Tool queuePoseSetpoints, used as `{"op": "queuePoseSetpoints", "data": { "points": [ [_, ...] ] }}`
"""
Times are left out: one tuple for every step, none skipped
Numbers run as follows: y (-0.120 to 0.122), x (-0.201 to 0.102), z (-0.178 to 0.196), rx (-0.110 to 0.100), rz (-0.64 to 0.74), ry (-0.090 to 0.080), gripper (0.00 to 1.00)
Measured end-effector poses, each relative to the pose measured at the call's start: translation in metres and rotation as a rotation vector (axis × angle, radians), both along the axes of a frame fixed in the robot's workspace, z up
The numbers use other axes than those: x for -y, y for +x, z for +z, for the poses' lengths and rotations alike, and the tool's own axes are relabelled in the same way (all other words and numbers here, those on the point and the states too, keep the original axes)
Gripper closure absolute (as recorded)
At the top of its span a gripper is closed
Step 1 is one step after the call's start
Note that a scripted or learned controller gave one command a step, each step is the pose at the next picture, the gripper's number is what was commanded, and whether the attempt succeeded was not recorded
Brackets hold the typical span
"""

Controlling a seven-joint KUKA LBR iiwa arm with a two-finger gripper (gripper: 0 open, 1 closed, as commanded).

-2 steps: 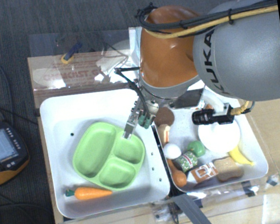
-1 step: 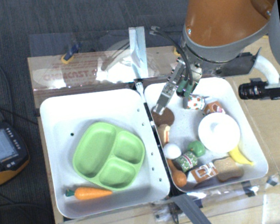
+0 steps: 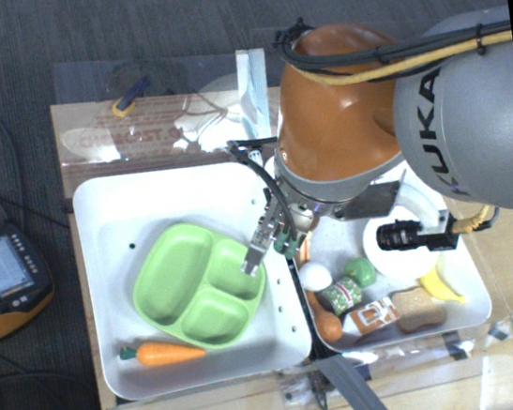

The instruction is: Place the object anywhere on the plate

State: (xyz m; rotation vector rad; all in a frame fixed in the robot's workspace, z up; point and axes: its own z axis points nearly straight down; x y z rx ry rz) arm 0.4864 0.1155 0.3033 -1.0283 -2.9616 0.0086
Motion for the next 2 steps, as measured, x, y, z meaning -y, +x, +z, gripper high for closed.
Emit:
{"op": "queuePoseSetpoints", "data": {
  "points": [
    [0.001, 0.04, 0.05, 0.012, -0.134, 0.002, 1.0],
    [-0.003, -0.008, 0.012, 0.005, -0.224, -0.001, 1.0]
  ]
}}
